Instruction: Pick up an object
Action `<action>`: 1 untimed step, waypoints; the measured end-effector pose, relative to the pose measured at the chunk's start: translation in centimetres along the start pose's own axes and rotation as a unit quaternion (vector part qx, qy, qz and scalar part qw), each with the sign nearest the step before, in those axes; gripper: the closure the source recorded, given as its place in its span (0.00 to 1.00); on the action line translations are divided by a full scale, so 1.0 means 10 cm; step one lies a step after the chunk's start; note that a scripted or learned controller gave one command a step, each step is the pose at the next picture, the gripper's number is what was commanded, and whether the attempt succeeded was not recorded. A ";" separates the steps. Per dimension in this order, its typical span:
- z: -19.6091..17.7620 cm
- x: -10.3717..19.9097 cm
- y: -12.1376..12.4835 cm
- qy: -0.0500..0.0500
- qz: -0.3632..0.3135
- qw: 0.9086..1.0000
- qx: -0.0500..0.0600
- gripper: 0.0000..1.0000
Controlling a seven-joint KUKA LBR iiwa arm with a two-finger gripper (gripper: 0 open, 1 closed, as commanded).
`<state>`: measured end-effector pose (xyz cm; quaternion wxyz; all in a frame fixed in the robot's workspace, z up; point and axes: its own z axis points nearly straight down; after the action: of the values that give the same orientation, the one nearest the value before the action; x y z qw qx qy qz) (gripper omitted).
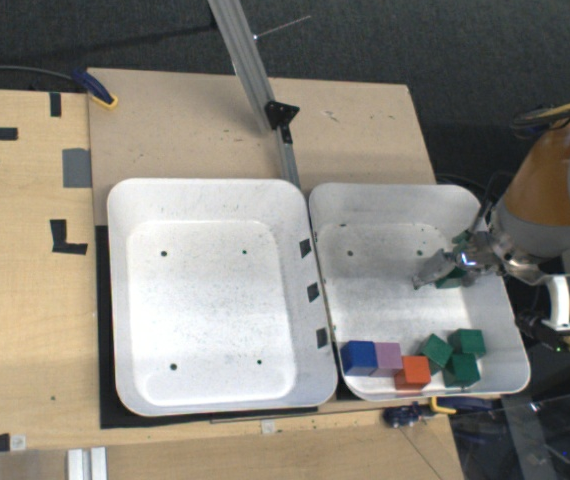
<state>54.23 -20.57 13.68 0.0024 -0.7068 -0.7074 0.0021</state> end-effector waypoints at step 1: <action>0.48 0.01 0.00 -0.001 0.000 1.000 -0.002 0.00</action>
<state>54.15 -20.50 8.93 0.0009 -0.7066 -0.7076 0.0015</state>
